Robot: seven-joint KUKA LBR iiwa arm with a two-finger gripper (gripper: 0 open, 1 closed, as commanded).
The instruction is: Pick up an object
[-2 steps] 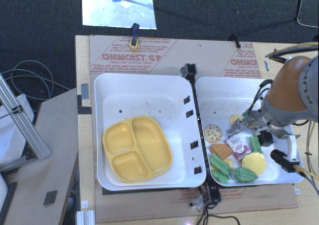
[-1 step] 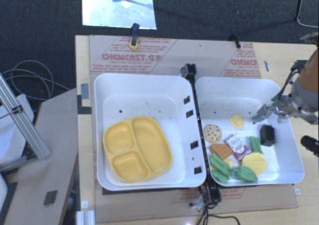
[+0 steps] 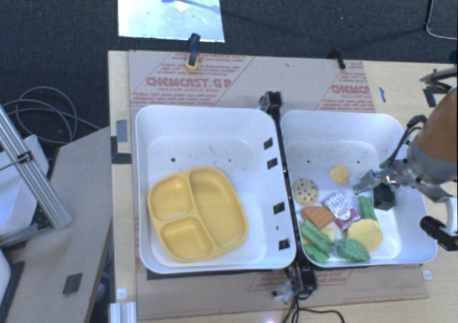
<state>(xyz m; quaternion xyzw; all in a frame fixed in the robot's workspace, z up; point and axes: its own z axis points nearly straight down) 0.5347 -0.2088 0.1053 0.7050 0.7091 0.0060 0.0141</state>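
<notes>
Two shallow white bins sit side by side on the tabletop point(image 3: 236, 71), which is covered by a printed protective sheet. The left bin point(image 3: 154, 128) carries a yellow divided tray point(image 3: 196, 212) with three compartments, lying in the near half and turned at a slant. The right bin point(image 3: 322, 124) holds a cluster of small toy foods gathered toward its near edge: a round speckled cookie point(image 3: 305, 190) close to the bin's left wall, a small yellow round piece point(image 3: 340, 172) farther back, an orange cracker-like slab point(image 3: 317, 215), a red and white packet point(image 3: 340, 208), a pale yellow disc point(image 3: 365, 233), a green pod-shaped piece point(image 3: 315, 237) at the near left, a bumpy green piece point(image 3: 351, 249) beside it, and a slim green stick point(image 3: 367, 206) to the right of the packet. The arm point(image 3: 436, 146) reaches in from the right, and its tool point(image 3: 377, 187) hangs low over the right bin, just beside the green stick and the packet, on the far right side of the cluster. Whether its dark fingers stand apart or together cannot be told from this angle, and nothing is visibly between them. A clamp point(image 3: 192, 54) grips the far edge of the tabletop.
</notes>
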